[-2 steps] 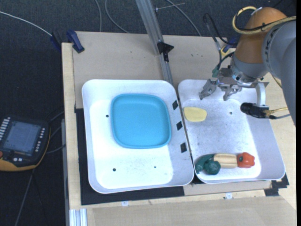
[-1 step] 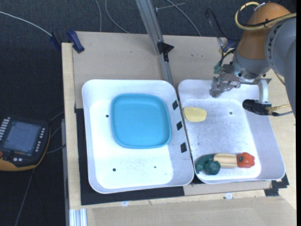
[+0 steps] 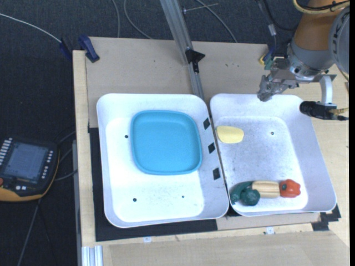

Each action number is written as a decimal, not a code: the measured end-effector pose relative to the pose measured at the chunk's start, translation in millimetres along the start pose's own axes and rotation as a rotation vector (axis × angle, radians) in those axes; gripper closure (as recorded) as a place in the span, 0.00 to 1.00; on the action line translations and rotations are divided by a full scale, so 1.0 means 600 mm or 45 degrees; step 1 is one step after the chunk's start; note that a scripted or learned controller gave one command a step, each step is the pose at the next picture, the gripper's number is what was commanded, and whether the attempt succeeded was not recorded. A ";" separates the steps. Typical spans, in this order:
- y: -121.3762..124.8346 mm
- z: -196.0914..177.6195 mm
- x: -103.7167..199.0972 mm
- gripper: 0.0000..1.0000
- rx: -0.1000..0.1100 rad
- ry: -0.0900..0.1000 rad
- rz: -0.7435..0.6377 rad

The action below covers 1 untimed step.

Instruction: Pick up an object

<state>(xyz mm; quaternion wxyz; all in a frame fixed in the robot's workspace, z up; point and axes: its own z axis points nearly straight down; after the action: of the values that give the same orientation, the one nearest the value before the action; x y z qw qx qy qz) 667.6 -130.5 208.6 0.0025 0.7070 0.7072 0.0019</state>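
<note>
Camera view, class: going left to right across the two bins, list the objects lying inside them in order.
Blue plate → pale yellow piece → dark green object → tan piece → red object.

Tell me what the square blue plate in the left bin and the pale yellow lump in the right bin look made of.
Square blue plate: likely moulded plastic, smooth and matte, judging by its even colour and rounded raised rim. Pale yellow lump: probably plastic or foam toy food; the surface looks uniform and dull, with soft edges, but the view is too coarse to be sure.
</note>
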 end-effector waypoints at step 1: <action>0.002 -0.089 0.000 1.00 0.001 0.000 0.000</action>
<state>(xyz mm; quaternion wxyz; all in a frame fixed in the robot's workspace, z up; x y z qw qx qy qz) 668.6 -130.5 262.2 0.0023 0.7069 0.7073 0.0018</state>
